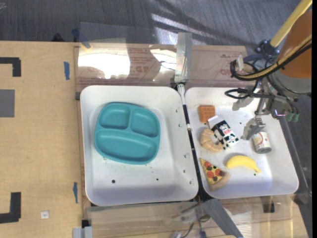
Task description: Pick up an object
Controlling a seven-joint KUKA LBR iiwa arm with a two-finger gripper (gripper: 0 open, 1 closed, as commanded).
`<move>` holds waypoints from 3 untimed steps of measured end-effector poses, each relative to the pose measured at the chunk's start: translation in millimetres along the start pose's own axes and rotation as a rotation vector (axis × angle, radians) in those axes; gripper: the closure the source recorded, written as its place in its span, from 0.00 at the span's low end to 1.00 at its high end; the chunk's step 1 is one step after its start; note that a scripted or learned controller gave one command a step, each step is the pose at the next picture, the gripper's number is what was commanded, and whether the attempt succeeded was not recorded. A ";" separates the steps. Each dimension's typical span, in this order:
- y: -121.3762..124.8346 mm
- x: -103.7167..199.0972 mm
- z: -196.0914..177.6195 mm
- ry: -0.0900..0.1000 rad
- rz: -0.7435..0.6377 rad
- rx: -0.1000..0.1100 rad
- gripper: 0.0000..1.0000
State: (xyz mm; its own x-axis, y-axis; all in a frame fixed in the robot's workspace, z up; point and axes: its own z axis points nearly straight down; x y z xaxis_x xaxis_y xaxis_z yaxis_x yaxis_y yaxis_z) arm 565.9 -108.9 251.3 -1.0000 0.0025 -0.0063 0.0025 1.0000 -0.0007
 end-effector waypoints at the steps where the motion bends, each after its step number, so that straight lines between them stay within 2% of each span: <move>1: 6.6 -10.5 143.9 -0.006 0.333 -0.001 0.00; 2: 7.5 -11.8 133.9 -0.010 0.331 0.000 1.00; 3: 105.9 -2.8 64.8 -0.001 0.608 -0.002 1.00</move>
State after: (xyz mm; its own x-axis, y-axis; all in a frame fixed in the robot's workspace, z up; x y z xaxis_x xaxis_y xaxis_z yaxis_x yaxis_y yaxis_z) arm 569.4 -3.0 186.5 -0.8193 0.5734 -0.0055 0.5733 0.8193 0.0055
